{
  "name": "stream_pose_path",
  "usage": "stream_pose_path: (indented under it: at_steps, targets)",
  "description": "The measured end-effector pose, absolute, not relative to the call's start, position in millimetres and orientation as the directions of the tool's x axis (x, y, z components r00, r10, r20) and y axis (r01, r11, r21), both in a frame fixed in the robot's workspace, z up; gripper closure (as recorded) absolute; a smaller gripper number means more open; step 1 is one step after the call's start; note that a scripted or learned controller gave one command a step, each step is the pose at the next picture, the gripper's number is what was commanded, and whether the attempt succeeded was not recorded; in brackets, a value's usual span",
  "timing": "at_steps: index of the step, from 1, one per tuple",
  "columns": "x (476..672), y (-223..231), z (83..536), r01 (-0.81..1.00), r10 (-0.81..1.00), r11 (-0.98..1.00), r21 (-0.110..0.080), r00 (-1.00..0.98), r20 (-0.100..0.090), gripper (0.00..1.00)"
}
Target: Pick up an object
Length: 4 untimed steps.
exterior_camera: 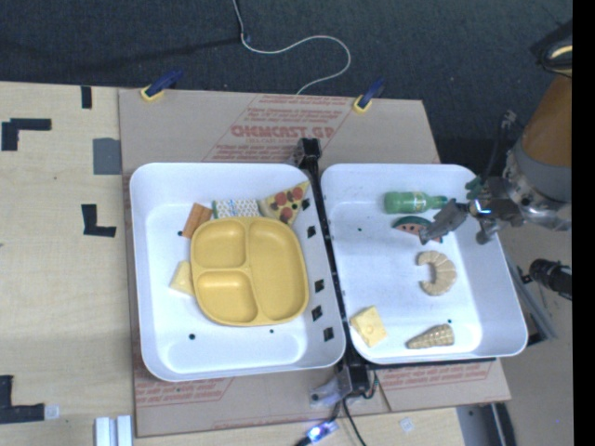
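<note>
Nearest the camera in the right bin [483,342] lie a ribbed tan cone-shaped toy [430,338], its long axis running roughly left to right with the tip toward the right wall, and a pale yellow cheese wedge [368,326] against the divider. Just beyond them sits a curved croissant toy [437,271], arched with its open side to the left. Farther up, a small dark green-and-brown piece [410,222] lies beside a green bottle [413,202], whose long axis runs left to right with the white cap pointing right toward the arm. The gripper [459,221] hangs over the right side of this bin, between the bottle and the croissant in the view, with its dark fingers [437,229] standing apart and nothing between them. By my reading, the croissant lies just toward the camera from the fingers and the bottle just to their far left, so either is a short reach (height above the bin floor cannot be judged from this slant). The arm comes in from the right edge, its orange band [548,124] above the grey wrist [539,189], angled leftward. The left bin [149,342] holds a yellow divided plate [249,269], well apart from the gripper.
</note>
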State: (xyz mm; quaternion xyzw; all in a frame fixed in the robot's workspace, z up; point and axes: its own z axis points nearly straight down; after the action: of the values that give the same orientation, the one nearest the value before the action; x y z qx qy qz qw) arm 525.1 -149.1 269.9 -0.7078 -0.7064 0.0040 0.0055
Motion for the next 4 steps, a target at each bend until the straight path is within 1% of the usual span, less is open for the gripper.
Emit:
stream_pose_path:
  at_steps: [1, 2, 3, 4]
  targets:
    - [527.2, -149, 276, 1.000, 1.000, 0.001, -0.002, -0.001, 0.000, 0.00]
    - [524.4, -146, 232, 1.000, 1.000, 0.001, -0.005, -0.001, 0.000, 0.00]
    - [528.9, -144, 169, 1.000, 1.000, 0.002, -0.008, -0.002, 0.001, 0.00]
    - [533.4, -138, 123, 1.000, 1.000, 0.002, -0.006, -0.002, 0.001, 0.00]
